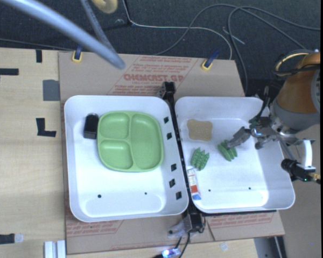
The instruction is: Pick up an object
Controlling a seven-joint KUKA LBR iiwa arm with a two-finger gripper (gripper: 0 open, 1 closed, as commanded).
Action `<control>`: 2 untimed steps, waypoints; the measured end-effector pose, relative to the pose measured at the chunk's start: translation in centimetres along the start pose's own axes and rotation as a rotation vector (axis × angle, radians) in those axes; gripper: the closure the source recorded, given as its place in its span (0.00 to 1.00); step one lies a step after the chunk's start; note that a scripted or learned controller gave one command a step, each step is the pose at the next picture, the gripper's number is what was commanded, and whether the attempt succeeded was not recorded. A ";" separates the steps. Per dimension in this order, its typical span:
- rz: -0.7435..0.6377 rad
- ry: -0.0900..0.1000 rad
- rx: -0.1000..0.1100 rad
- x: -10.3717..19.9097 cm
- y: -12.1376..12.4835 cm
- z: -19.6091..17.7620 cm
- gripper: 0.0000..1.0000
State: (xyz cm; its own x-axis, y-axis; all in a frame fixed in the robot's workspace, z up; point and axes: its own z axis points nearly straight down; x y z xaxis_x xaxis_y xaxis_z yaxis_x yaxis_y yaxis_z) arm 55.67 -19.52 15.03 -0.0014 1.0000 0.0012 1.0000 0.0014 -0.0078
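1. The gripper (241, 137) hangs low in the right bin (269, 198); I cannot tell its grip.
2. A small green toy (227, 151) lies just left and below it.
3. Another green toy (200, 158) sits farther left.

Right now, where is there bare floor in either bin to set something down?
Left bin: the front strip below the green divided plate. Right bin: the front right floor. Crowded: the right bin's middle, with the tan sponge, two green toys and the gripper.
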 end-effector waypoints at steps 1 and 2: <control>0.000 0.000 -0.001 1.0 -0.5 5.0 0.00; -0.001 0.000 -0.005 1.0 -0.4 3.7 1.00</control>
State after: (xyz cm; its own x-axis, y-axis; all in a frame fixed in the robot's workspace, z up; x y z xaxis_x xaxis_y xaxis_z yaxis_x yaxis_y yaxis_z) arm 55.27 -18.55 11.36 -0.0025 1.0000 0.0008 1.0000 0.0025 -0.0027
